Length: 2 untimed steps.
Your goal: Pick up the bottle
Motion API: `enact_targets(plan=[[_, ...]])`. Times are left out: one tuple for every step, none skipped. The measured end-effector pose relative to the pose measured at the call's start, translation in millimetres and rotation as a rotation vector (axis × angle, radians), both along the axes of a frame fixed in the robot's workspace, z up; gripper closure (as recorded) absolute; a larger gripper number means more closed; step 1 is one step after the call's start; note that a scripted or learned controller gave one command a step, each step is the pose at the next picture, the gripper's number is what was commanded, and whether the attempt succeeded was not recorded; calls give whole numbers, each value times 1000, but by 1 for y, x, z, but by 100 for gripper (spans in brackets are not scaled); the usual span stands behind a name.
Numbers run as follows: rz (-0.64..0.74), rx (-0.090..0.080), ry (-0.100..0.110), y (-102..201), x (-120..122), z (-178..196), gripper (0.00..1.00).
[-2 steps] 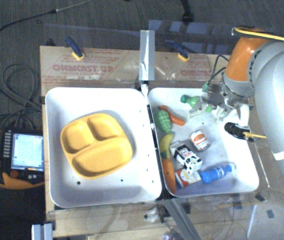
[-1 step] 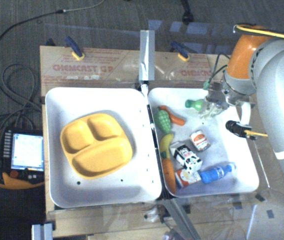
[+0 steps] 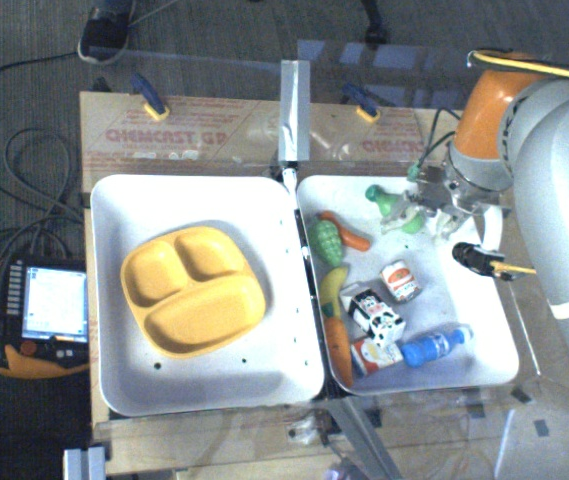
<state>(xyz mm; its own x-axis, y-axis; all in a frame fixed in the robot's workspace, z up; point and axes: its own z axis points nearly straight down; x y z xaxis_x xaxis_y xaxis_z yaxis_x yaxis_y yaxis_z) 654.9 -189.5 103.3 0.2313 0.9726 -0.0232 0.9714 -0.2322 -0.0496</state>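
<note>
From the overhead camera, the only legible writing was faint red lettering, apparently "CHEMCAST GP", on the brown board (image 3: pixel 194 133) lying behind the right-hand white plastic bin (image 3: pixel 494 368). The printing on the packages inside that bin was too small to read.

The task's thing, a blue plastic bottle with a white cap (image 3: pixel 432 346), lay on its side in the right-hand bin's front part, towards its right wall. Its base touched a red-and-white carton (image 3: pixel 372 354), which sat towards the bin's front left. Behind the carton, near the bin's middle, was a small black-and-white cow-patterned box (image 3: pixel 376 313), and behind that a short red-and-white can (image 3: pixel 401 280).

Along the bin's left wall, from front to back, lay an orange toy carrot (image 3: pixel 337 353), a yellow-green toy banana (image 3: pixel 333 288), a bumpy dark green toy vegetable (image 3: pixel 327 241) and a second, slimmer orange carrot (image 3: pixel 351 234). A bright green toy piece (image 3: pixel 384 199) lay in the bin's back part.

The two-finger gripper (image 3: pixel 429 213) of the grey arm with the orange band (image 3: pixel 489 118) hung over the bin's back right area, just beside the green piece and well apart from the bottle. Whether its jaws were released or clenched could not be told.

Touching the right-hand bin's left side was the second shallow white bin (image 3: pixel 114 368), which held a yellow moulded plate with three compartments (image 3: pixel 196 288); nothing lay in the compartments.
</note>
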Motion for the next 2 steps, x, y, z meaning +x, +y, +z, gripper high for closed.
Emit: enact_targets(plan=[[0, 0, -2, 1, 0, 9, 100], [0, 0, -2, 1, 0, 9, 0]])
